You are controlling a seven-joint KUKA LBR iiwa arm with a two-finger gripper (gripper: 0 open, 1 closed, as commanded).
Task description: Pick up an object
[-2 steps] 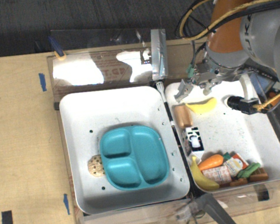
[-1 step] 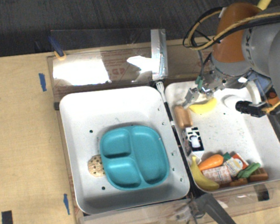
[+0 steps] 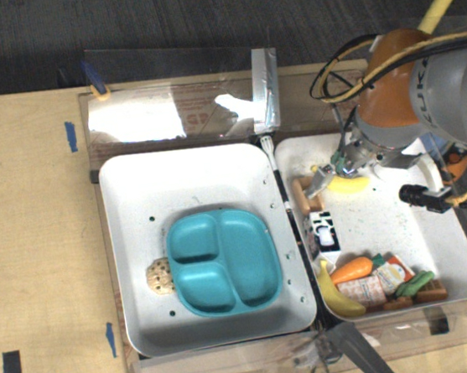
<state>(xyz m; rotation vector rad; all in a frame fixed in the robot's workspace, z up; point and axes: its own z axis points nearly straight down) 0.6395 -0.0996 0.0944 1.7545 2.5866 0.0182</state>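
Nearest the camera, a curved yellow banana (image 3: 335,294) lies in the right white bin (image 3: 456,247); probably soft and bruisable, best gripped mid-body. Whether the gripper (image 3: 342,162) is closed cannot be told.

Left bin (image 3: 124,186) has a teal divided plate (image 3: 223,260) sitting toward its front edge, cookie (image 3: 159,276) touching the plate's left side. Wooden desk (image 3: 30,249) has blue tape bits (image 3: 70,135) near the bin.
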